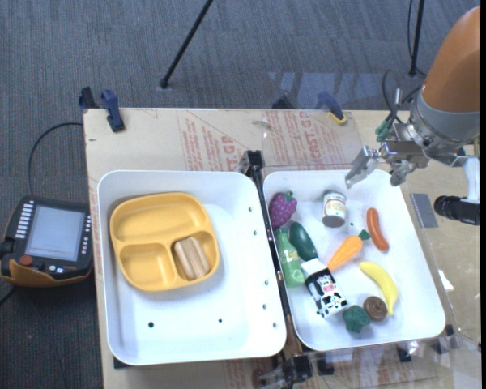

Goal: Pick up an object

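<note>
**Pincer open, holding nothing, over right bin's far edge**

Two-finger grey metal pincer spread wide, nothing between the fingers. Small round tin with a pale label sits below-left of it; orange-red plastic sausage directly below. Neither touches the fingers.

Teach pendant on carpet off bench's left edge. Blue clamp at bench's far left corner; yellow clamp on far edge.

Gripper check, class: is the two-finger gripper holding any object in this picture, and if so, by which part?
Nothing is held. The open two-finger gripper hangs over the right white bin, fingers spread, nothing between them.
</note>
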`<state>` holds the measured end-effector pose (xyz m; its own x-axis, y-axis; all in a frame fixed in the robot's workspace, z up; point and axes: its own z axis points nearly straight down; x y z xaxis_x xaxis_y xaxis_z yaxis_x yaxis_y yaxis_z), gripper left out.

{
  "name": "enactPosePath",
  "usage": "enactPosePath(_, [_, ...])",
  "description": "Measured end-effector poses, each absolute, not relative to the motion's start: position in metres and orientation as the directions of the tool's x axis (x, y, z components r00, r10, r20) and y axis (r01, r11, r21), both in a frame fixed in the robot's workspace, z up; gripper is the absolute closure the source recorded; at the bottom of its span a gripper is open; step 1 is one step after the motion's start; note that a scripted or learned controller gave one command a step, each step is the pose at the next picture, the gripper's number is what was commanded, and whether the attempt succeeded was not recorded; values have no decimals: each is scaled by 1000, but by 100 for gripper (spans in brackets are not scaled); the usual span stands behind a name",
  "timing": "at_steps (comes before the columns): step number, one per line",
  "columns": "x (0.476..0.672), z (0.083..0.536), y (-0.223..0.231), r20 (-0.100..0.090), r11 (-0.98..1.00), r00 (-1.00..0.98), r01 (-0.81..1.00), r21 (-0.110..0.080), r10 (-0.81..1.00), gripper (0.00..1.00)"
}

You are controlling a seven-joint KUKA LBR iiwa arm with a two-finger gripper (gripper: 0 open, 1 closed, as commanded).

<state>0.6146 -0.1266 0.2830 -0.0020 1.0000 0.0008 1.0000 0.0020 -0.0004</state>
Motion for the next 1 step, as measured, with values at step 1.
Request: enactPosePath(1, [633,188,-150,2,-120,120,993,-13,993,0])
